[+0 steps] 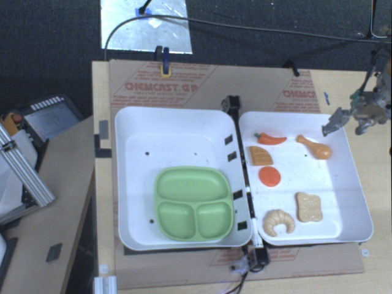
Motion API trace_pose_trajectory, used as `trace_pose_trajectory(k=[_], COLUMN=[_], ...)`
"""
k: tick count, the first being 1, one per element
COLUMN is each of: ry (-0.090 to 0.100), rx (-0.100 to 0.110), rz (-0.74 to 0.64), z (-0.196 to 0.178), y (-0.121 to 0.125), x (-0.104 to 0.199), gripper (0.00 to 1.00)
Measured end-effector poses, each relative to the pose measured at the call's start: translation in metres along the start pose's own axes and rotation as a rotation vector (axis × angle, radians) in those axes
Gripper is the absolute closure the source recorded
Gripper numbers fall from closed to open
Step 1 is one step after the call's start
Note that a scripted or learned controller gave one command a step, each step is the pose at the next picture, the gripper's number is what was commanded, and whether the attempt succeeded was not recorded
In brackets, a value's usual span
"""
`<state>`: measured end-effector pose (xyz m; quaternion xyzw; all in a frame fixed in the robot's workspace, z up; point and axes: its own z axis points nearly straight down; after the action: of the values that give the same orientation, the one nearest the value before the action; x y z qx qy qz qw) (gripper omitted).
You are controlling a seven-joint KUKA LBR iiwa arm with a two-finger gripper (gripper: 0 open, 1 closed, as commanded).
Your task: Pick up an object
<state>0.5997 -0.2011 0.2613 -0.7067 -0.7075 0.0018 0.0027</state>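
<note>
The right bin (355, 188) holds several toy foods: a red chili pepper (271, 139), a chicken drumstick (315, 147), an orange wedge-shaped slice (261, 157), a red round slice (269, 176), a piece of toast (309, 206) and a croissant (278, 222). My gripper (346, 122) hangs at the bin's far right corner, above and to the right of the drumstick, with its two fingers spread apart and nothing between them.
The left bin (131, 164) holds a green three-compartment plate (191, 202). A black divider with clips (240, 164) runs between the bins. A cable (275, 32) crosses the dark floor behind the bench, and grey equipment (24, 164) stands at the left.
</note>
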Motion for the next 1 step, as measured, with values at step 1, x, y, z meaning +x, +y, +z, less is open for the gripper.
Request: trace_pose_trajectory(k=[1], ry=[-0.002], rx=[-0.008], rz=[-0.002], z=[-0.0046], y=[0.0019], x=[0.0003], gripper=[0.00])
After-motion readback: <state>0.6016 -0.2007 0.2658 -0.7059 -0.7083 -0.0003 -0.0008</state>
